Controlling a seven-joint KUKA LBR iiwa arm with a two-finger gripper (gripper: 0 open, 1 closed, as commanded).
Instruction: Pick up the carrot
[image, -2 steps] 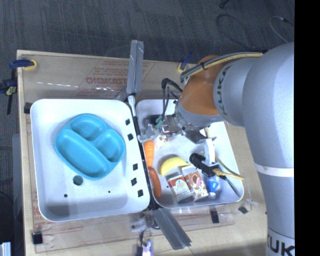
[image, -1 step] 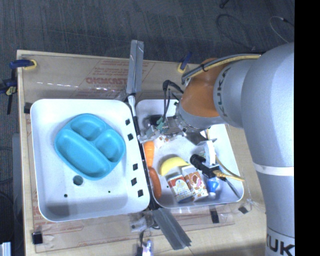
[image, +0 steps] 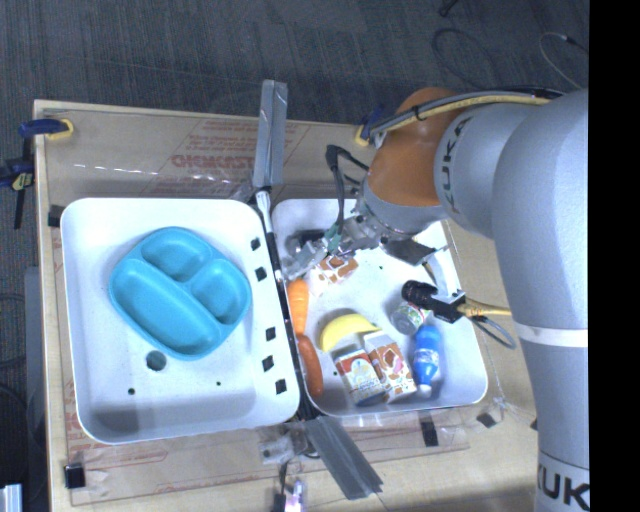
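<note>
Arm (image: 540, 200): grey, closest to the lens, entering from the right over the right bin (image: 470, 385). Left bin (image: 90, 400) carries a blue divided plate (image: 180, 290). Carrot (image: 298, 305) lies lengthwise against the right bin's left wall, beside a yellow item (image: 345, 328). Gripper (image: 312, 250) sits just above the carrot's upper end; finger state cannot be determined. Judged light, rigid, smooth-skinned; grasp across mid-length, though wall clearance looks tight.

I see my grey arm (image: 530, 200) enter from the right side of the counter and bend down toward the far part. The orange band (image: 405, 165) sits above the wrist. The end effector (image: 312, 250) hangs low, pointing left near the counter's middle.
</note>
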